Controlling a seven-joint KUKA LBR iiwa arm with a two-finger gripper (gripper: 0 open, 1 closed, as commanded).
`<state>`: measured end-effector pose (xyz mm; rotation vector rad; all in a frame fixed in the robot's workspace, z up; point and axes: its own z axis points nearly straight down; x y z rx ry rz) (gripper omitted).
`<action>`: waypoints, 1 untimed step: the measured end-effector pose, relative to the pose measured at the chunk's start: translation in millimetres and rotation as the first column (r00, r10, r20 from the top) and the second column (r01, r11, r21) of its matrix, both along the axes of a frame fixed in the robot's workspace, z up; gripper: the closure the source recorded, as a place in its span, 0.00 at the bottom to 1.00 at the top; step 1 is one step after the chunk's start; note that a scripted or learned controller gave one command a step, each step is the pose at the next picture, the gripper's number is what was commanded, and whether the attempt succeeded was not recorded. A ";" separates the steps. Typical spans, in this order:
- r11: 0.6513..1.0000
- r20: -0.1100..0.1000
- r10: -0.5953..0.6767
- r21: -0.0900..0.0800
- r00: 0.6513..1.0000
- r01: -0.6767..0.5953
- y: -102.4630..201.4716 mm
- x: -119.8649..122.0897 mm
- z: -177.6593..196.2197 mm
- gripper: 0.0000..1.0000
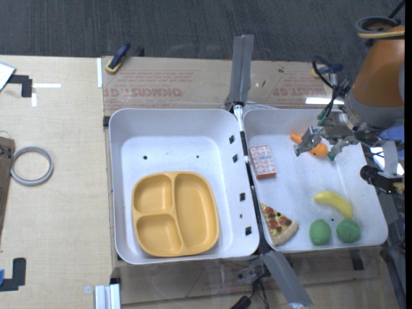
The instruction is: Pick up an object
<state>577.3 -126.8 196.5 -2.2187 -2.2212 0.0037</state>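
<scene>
Upper right of the frame, the tool [317, 146] straddles an orange object [317, 149] on the right bin [293, 192], fingers spread around it, grip unclear, object partly hidden.

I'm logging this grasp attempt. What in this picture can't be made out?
- Orange object, camera view: partly covered by the gripper; its kind and whether it is gripped are unclear.
- Arm: cut off by the right edge.
- Box: its print is too small to read.

End effector [317, 143] partly hides an orange object [317, 150] (identity unclear).
</scene>
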 end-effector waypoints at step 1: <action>0.970 0.003 0.242 -0.001 0.970 -0.242 -30.6 40.0 -104.7 0.00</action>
